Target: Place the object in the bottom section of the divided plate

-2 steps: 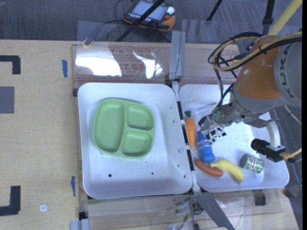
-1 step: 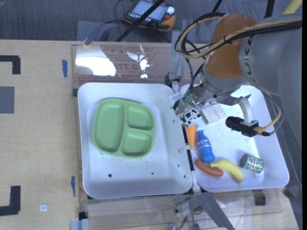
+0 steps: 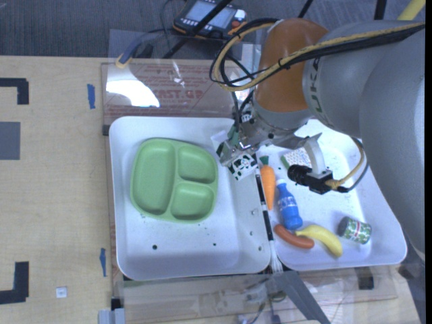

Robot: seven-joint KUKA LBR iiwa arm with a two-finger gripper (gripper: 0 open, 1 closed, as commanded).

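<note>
While the end effector (image 3: 237, 159) hangs over the divider between both bins, its finger state cannot be determined; the carrot (image 3: 268, 183) lies just beside it in the right bin (image 3: 378, 201), apart from the divided plate (image 3: 174, 179).

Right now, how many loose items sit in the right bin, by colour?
Orange: 1, carrot
Blue: 1, bottle
Red: 1, sausage
Yellow: 1, banana
Green: 1, can
Total: 5

Bright overhead light, glare on the clear panel (image 3: 145, 90) (washed white), soft shadows, slight blur.
</note>
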